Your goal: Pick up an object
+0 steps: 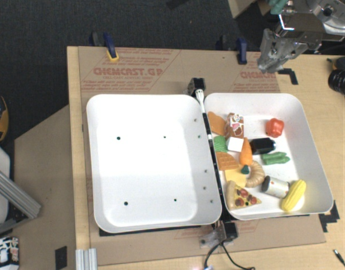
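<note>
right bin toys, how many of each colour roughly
In the right bin:
orange or tan: 5, e.g. carrot
green: 2, e.g. pepper
yellow: 2, e.g. corn
red: 1, tomato
black: 1
white: 2, e.g. cube
mixed: 2, e.g. pizza slice
Total: about 15

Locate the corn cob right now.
In the camera view, the corn lies in the right bin, near its front right corner, just right of the white can.
</note>
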You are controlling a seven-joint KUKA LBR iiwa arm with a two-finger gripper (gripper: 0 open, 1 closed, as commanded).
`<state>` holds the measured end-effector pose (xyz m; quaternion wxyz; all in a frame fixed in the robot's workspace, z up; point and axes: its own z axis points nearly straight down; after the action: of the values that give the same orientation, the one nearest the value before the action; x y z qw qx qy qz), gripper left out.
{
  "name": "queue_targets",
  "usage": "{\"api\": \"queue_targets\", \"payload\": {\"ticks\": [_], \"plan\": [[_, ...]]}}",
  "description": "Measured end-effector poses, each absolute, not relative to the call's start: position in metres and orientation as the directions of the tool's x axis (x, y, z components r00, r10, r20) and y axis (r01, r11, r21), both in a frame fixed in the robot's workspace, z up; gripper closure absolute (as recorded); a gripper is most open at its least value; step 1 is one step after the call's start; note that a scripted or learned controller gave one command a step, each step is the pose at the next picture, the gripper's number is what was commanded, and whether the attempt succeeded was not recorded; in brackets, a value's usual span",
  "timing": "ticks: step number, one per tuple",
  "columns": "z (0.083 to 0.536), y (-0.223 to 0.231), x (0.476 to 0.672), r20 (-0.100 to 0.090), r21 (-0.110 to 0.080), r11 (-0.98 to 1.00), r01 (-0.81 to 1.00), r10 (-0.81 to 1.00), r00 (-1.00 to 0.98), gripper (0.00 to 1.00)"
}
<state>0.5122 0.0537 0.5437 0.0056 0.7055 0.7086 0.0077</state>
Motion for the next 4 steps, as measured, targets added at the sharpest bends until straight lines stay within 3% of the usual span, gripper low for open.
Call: {"api": "queue_targets", "payload": {"ticks": [1,2,3,4], "plan": [[0.383,0.102,0.484,-0.002,-0.019,0.005,1.000,1.000,-0.005,1.00],[0.534,0.132,0.479,0.007,0.018,0.006,1.000,1.000,-0.006,1.00],[0.353,0.177,0.496,-0.005,-0.016,0.003,1.000,1.000,-0.003,1.00],[0.546,0.227,0.478,0.011,0.019,0.008,1.000,1.000,-0.008,1.00]]}}
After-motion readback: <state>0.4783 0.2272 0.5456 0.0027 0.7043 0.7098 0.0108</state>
